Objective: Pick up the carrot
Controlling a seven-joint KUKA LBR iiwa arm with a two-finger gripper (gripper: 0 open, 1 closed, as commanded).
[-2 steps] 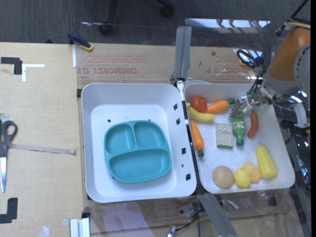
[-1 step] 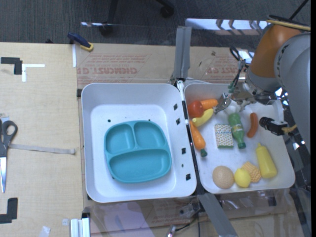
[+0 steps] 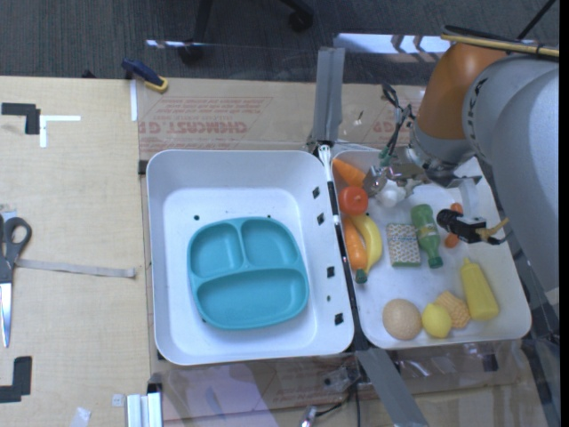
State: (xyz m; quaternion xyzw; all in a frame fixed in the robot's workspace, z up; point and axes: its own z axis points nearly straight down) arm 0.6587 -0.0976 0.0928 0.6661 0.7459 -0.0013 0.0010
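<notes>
The carrot (image 3: 356, 245) is orange and long with a green stub at its near end. It lies along the left wall of the right bin (image 3: 511, 323), pressed against a yellow banana (image 3: 372, 241) and just below a red tomato (image 3: 354, 200). My gripper (image 3: 384, 183) hangs low over the far left part of this bin, above and to the right of the tomato. It is a short way beyond the carrot's far end and nothing shows in its grasp. The grey arm with its orange band (image 3: 453, 83) covers the bin's far right corner.
An orange piece (image 3: 348, 172) lies in the far left corner by the gripper. Also in the right bin are a green bottle (image 3: 427, 234), a speckled sponge (image 3: 403, 244), a yellow bottle (image 3: 478, 290), a tan egg (image 3: 402, 318) and a lemon (image 3: 436, 320). The left bin (image 3: 164, 265) holds a teal divided plate (image 3: 247, 272).
</notes>
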